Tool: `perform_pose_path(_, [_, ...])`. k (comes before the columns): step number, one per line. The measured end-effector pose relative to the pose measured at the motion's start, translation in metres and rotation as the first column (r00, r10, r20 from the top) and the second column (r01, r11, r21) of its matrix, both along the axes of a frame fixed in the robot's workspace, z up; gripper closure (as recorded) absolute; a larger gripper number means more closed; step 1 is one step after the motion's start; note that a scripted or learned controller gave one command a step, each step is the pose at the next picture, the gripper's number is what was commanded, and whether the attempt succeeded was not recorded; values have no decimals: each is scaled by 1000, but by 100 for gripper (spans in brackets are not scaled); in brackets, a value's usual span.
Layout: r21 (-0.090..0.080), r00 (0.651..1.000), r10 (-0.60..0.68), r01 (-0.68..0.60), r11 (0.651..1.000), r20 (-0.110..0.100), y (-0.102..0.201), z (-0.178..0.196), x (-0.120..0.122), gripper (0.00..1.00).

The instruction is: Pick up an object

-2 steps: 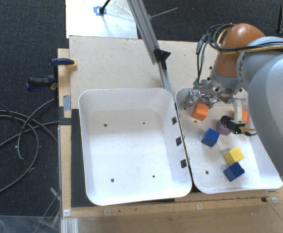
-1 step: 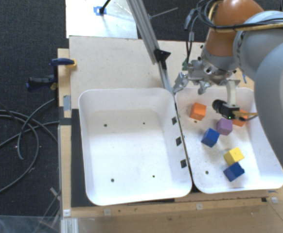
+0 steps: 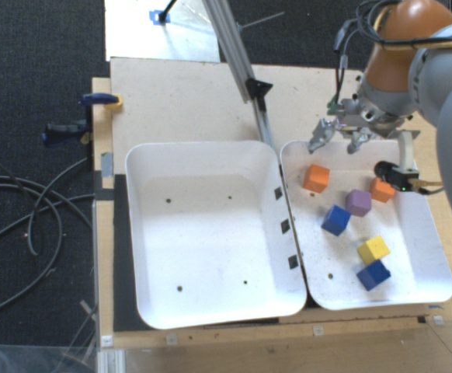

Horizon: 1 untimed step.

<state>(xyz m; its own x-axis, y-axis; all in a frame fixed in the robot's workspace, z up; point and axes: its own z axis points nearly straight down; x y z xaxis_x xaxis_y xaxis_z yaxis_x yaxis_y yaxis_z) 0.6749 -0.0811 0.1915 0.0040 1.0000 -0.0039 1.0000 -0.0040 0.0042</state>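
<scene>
Several small blocks lie in the right bin: an orange block near its back left, a second orange block at the back right, a purple block, a blue block, a yellow block and a dark blue block. My gripper hangs open above the bin's back edge, with nothing between its fingers. The nearest orange block sits just in front of it and slightly to its left.
The left bin stands beside the right one, its white wall between them. A slanted metal pole crosses the bench behind the bins. A blue clamp grips the bench's left edge. Cables lie on the floor at left.
</scene>
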Motion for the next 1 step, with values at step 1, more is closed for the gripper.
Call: perform_pose_path(1, [3,1000,4,-4,1000,-9,-15,-106,-5,0])
